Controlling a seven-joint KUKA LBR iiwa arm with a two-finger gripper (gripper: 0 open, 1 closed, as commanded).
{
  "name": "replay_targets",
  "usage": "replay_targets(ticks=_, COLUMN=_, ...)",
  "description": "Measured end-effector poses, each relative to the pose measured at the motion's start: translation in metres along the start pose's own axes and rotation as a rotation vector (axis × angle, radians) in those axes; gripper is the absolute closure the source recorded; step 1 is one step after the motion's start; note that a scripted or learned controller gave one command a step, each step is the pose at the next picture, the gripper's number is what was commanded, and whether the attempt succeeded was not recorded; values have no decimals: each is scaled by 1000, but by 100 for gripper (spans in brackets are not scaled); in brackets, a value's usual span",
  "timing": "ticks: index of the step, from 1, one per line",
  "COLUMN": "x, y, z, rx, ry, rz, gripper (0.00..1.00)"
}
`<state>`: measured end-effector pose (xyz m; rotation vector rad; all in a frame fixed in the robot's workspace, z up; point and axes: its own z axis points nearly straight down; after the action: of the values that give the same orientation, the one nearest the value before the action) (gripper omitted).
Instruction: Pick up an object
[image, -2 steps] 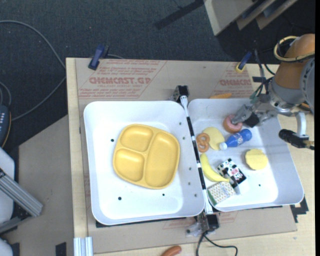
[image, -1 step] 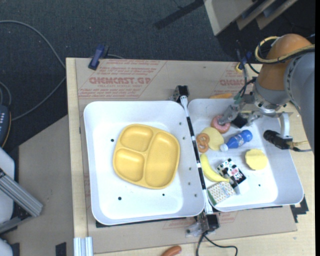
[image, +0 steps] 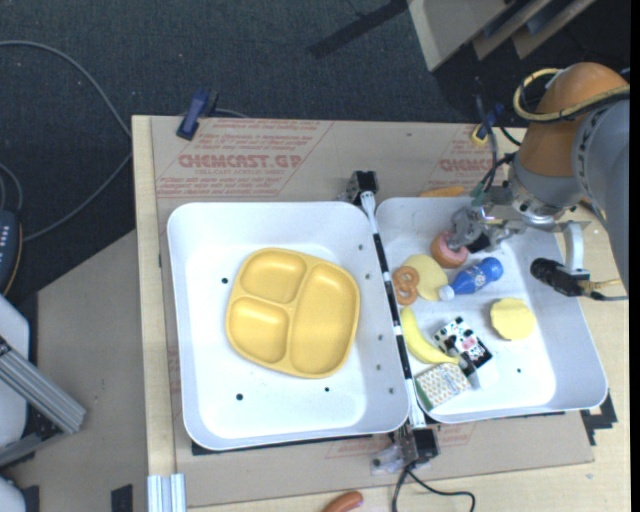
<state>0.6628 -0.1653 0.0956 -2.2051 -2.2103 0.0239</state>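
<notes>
Pink doughnut (image: 449, 250) lies at the far side of the right bin (image: 570, 385) with the gripper (image: 468, 232) low just over it, grip unreadable from here, so nothing looks lifted yet

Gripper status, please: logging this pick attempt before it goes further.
Gripper low in right bin, over pink ring; grasp unconfirmed. Blue bottle and banana lie close by. Yellow tray in left bin.

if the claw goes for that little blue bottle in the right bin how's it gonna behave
The blue bottle lies on its side, so it probably rolls if nudged. It looks like smooth, light plastic, so it may slip from a pinch.
</notes>
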Motion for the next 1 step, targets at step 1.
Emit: replay_targets(ticks=1, x=97, y=-9, z=-90, rx=-28, ry=-2, rz=0, gripper=100)
